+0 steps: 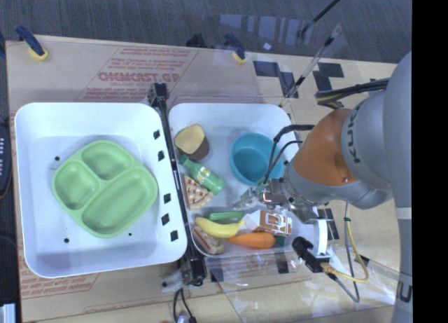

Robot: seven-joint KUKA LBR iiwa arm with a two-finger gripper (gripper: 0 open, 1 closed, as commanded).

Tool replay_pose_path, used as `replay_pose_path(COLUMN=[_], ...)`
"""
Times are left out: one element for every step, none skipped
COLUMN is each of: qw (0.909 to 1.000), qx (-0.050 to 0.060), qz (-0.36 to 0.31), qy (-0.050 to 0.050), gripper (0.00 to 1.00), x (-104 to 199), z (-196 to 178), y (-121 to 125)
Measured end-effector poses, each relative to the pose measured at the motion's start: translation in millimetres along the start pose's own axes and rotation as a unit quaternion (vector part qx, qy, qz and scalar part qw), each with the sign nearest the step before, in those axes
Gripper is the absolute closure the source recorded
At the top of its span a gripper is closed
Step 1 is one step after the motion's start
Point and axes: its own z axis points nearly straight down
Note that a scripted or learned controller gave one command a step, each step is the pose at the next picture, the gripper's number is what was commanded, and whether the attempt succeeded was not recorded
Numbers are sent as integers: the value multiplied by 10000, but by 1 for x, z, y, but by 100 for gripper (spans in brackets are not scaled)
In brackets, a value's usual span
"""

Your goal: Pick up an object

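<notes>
You are in the reach-and-descend step: the tool (269, 199) sits low in the right bin (210, 113), toward its near right corner, above a small orange-and-white packet (274, 221) beside the carrot (252, 240) — whether it is released or clenched, you cannot tell. Next you need a clean drop onto one item. Banana (220, 228), green bottle (203, 174) and blue cup (252, 157) crowd close; the green divided plate (105, 187) lies in the left bin (31, 174)
</notes>
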Motion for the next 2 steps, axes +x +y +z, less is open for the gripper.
replay_pose_path(qw=[9983, 9643], qx=[9, 6], qz=[581, 2649], qy=[0, 4], gripper=[0, 0], x=[60, 93], z=[1, 1], y=[-11, -2])
